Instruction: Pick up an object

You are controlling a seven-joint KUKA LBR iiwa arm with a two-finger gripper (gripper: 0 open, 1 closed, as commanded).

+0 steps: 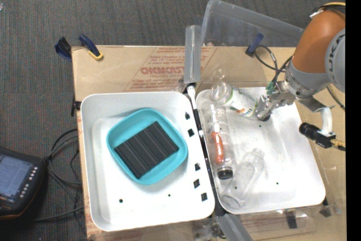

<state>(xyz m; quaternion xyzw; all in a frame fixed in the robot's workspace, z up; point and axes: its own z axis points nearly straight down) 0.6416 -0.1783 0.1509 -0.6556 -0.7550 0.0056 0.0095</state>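
My gripper (pixel 263 113) hangs low over the back of the right bin (pixel 287 175), just right of a clear bottle with a white and green label (pixel 232 97). Its tips sit next to the bottle's label end. A long clear tube with an orange insert and a black cap (pixel 216 141) lies along that bin's left side. A clear plastic bottle (pixel 248 169) lies near the bin's front. In the left bin (pixel 96 195) a teal tray holding a black ribbed slab (pixel 146 145) rests flat.
A clear plastic lid (pixel 248 28) leans up behind the right bin. Blue clamps (pixel 86 47) grip the cardboard-covered bench at the back left. A black fitting with a cable (pixel 316 134) juts beside the right bin's right rim.
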